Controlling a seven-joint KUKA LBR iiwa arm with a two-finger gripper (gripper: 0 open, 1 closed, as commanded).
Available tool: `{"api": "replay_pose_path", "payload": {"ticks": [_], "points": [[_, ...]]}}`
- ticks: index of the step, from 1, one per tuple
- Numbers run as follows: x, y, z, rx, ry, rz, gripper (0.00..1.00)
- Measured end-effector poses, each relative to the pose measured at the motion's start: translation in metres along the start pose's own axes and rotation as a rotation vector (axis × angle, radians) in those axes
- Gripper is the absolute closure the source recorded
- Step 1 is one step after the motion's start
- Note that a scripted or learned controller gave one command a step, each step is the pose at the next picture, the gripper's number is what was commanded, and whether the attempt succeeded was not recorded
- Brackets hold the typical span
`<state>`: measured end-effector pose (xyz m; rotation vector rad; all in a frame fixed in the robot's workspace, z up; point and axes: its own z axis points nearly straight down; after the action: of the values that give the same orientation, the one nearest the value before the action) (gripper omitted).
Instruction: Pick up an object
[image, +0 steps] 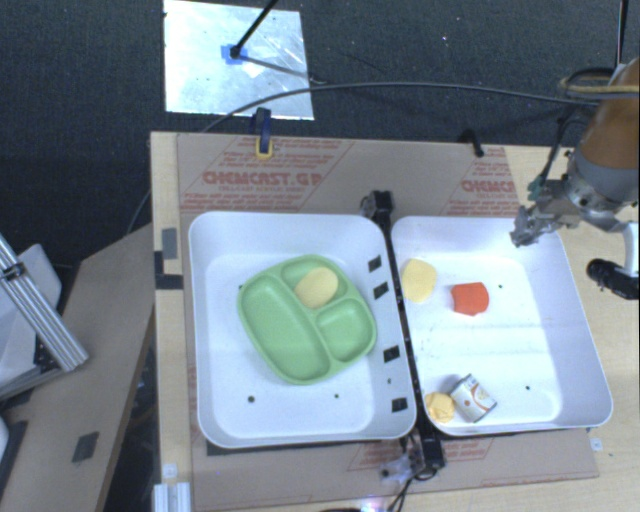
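**binwatcher:** Objects up for grabs are all loose. Using the black divider (395, 320) between the two bins as the landmark: the right bin (560, 330) has a pale yellow lump (418, 280) just beside the divider, an orange-red block (470, 298) a bit further out, and down at the near end a small yellow piece (439, 405) touching a little silver can (472, 397).

**kuka_fan:** And on the other side?

**binwatcher:** The left bin (230, 250) holds a green sectioned plate (290, 340), with a yellow lump (317, 287) sitting in its top compartment.

**kuka_fan:** Gripper?

**binwatcher:** The gripper (528, 232) hangs over the right bin's far corner, well apart from the divider and from every object. It's too small and blurry, so I can't tell how it's set. Nothing's visibly in it.
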<state>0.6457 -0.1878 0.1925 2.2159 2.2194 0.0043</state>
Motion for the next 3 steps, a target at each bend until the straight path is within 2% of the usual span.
{"api": "replay_pose_path", "payload": {"ticks": [1, 2, 3], "points": [[0.000, 0.002, -0.039, 0.000, 0.000, -0.003, 1.00], [0.052, -0.011, -0.050, 0.004, 0.003, -0.007, 1.00], [0.101, -0.017, -0.042, 0.005, 0.003, -0.007, 1.00]]}}
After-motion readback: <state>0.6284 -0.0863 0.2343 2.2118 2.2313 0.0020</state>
